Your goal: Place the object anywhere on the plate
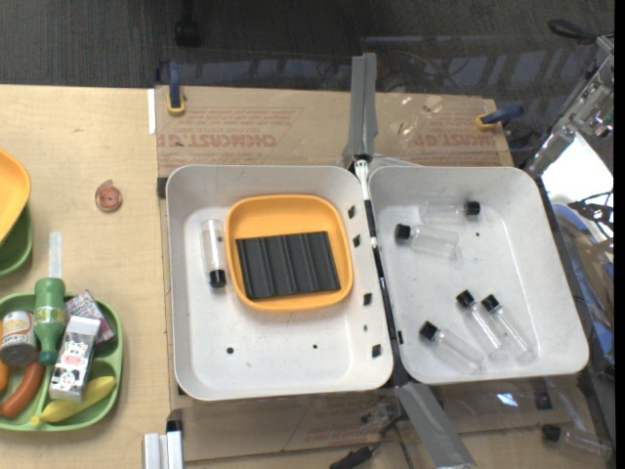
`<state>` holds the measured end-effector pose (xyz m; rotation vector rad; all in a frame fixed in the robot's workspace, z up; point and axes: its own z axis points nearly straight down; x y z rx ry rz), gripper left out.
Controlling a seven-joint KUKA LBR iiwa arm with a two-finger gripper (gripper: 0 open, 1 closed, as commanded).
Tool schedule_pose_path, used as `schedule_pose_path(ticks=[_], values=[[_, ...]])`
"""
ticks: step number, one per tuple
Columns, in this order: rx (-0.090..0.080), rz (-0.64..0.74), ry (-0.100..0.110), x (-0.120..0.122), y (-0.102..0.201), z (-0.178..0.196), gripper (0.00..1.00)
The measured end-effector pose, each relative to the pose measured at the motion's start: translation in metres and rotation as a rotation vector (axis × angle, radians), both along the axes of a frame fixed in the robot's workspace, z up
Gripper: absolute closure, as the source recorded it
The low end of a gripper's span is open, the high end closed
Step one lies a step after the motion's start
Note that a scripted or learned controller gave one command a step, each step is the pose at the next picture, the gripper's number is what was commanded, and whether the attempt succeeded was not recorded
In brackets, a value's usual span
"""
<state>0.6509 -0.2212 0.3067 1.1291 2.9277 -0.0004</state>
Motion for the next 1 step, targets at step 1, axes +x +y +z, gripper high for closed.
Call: schedule_pose_path(ticks=[1], values=[[0.000, 0.287, 0.001, 0.0003, -0.0009, -0.0324, 0.00]])
